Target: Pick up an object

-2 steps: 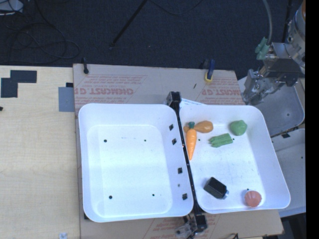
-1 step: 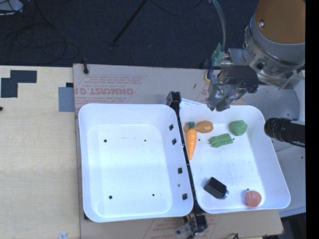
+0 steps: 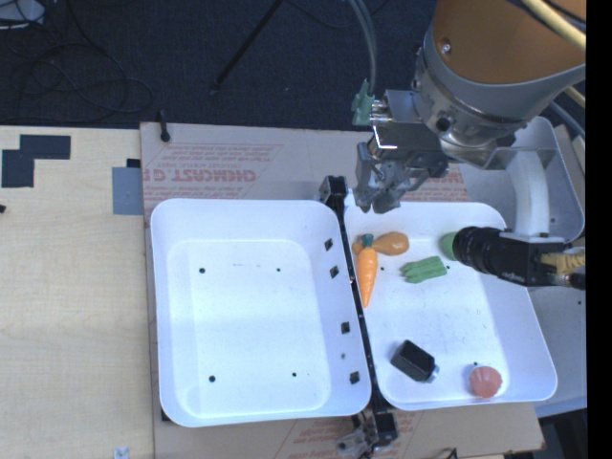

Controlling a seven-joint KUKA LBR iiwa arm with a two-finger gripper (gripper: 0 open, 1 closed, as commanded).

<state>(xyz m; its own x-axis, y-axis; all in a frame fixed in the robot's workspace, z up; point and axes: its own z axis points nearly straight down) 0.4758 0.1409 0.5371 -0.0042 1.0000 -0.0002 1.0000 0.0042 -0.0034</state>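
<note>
Bins side by side on a cardboard sheet (image 3: 239, 165): left bin (image 3: 164, 285) at 9 o'clock of the view, right bin (image 3: 478, 323) at 3 o'clock. Their inner walls meet along a black divider strip (image 3: 349, 290).

Left bin: a few small dark dots on the floor.

Right bin: every pick candidate, all lying on the floor.
- carrot (image 3: 366, 273) at 10 o'clock, along the shared wall, green top toward 12
- orange-yellow piece (image 3: 391, 244) at 11 o'clock, just beside the carrot's top
- green piece (image 3: 424, 270) near centre, slightly toward 1 o'clock
- black block (image 3: 414, 360) at 6 o'clock
- pink round piece (image 3: 485, 381) at 5 o'clock, near the corner

Gripper (image 3: 378, 197) hangs over the right bin's 11 o'clock rim, at 12 o'clock from the carrot's top and the orange-yellow piece, apart from both. Spread or pressed together: cannot tell, that spot is too dark and cluttered.
</note>
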